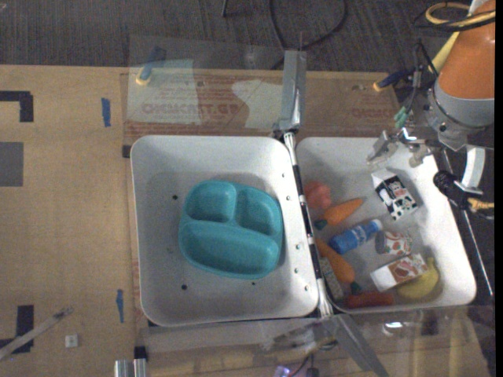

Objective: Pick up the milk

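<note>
The milk is a small white carton with black cow patches. It lies tilted in the back right part of the right bin. My gripper hangs over the bin's back right corner, just behind and above the milk and apart from it. Its two metal fingers are spread, so it is open with nothing between them. The grey arm with its orange band reaches in from the upper right.
The right bin also holds a carrot, a blue bottle, two red-printed cartons, a banana and red items. A teal divided plate sits in the left bin.
</note>
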`<action>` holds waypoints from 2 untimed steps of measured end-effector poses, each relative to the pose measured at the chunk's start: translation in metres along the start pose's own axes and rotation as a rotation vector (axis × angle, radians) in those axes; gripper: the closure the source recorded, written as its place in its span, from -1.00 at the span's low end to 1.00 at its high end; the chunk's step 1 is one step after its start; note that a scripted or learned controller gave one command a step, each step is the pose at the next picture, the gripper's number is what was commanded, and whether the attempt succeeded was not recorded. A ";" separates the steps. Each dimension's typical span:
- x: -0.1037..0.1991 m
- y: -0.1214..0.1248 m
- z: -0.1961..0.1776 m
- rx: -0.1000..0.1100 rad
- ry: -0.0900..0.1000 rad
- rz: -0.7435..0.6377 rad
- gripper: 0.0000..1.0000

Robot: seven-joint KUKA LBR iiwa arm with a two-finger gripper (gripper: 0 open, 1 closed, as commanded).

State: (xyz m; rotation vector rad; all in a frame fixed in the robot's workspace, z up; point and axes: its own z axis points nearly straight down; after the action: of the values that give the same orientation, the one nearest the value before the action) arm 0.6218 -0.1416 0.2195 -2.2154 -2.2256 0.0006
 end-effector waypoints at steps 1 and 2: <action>-0.033 -0.027 0.101 -0.032 -0.008 -0.028 -1.00; -0.072 -0.011 0.111 -0.038 0.002 0.020 -1.00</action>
State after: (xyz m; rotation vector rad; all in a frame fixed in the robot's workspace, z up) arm 0.6112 -0.2134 0.1087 -2.2545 -2.2210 -0.0442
